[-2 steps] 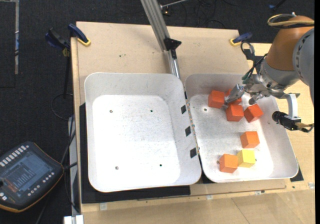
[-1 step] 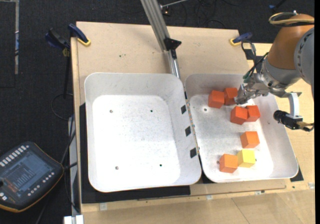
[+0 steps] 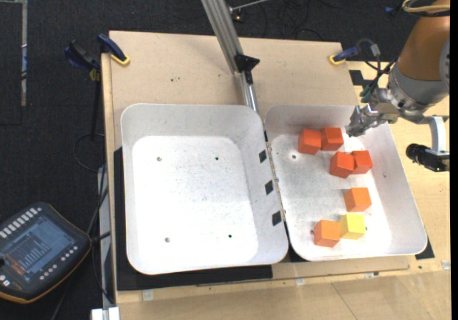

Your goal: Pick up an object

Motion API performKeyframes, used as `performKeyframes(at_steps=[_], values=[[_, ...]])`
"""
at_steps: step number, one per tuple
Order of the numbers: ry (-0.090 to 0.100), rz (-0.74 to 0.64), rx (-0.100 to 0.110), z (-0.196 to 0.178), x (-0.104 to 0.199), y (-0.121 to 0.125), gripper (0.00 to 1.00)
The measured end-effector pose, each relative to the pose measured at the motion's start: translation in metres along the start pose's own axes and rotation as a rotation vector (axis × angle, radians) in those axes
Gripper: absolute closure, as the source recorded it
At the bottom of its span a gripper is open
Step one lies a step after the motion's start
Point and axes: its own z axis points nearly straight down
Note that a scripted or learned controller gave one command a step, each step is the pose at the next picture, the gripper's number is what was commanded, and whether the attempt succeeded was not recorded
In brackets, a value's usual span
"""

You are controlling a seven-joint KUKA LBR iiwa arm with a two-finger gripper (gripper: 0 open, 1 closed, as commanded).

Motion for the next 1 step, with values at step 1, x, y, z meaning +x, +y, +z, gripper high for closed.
performKeyframes(at_steps=[1], values=[[-0.001,0.0,-0.001,-0.0594,-0.009,0.0049,1.0]])
